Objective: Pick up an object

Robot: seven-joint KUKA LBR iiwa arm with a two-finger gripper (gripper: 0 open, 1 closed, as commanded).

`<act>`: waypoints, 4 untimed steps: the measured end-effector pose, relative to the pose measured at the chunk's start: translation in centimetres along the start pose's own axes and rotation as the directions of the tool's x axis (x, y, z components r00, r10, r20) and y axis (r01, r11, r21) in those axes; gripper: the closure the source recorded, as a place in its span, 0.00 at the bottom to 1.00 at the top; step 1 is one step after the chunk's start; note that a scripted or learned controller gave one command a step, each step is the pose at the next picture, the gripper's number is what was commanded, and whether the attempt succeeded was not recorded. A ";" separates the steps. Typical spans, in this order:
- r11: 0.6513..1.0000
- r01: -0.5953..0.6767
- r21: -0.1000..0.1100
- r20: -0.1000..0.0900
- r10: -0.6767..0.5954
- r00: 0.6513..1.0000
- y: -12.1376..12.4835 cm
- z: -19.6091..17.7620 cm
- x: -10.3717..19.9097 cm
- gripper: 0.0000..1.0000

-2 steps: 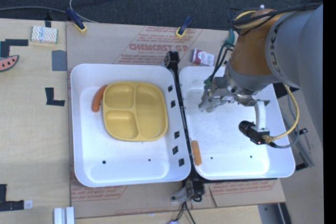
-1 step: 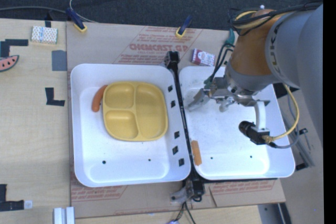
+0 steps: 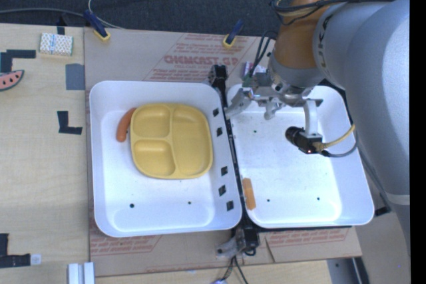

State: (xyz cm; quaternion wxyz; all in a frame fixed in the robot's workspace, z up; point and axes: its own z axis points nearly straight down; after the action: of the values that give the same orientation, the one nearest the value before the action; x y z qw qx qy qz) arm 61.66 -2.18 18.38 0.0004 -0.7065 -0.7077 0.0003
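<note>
From my remote station I see two white bins side by side on the bench. The left bin [image 3: 106,163] holds a yellow divided plate [image 3: 172,140], lying flat near its upper middle. An orange carrot-like piece [image 3: 122,125] lies just beside the plate's left edge, apparently touching it. The right bin [image 3: 299,196] holds a small orange object [image 3: 249,193] against its left wall, close to the divider between the bins.

The arm [image 3: 353,36] enters from the right, its orange band [image 3: 303,26] above the wrist. The gripper [image 3: 273,103] sits over the upper left part of the right bin, near the divider. Its fingers [image 3: 269,111] appear slightly parted with nothing between them, though the view is poor here. The small orange object lies well apart from the gripper, lower in the same bin.
</note>
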 end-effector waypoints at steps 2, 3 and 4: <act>1.000 -0.001 -0.001 0.002 0.001 1.000 5.2 -1.8 -0.1 0.00; 1.000 0.000 0.000 0.004 0.000 1.000 5.2 -2.8 -0.1 1.00; 1.000 0.000 0.000 0.004 0.000 1.000 5.2 -2.7 0.0 0.00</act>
State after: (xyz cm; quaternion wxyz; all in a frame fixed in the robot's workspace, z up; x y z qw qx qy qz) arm 66.82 -2.20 21.12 -0.0008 -0.7064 -0.7078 0.0018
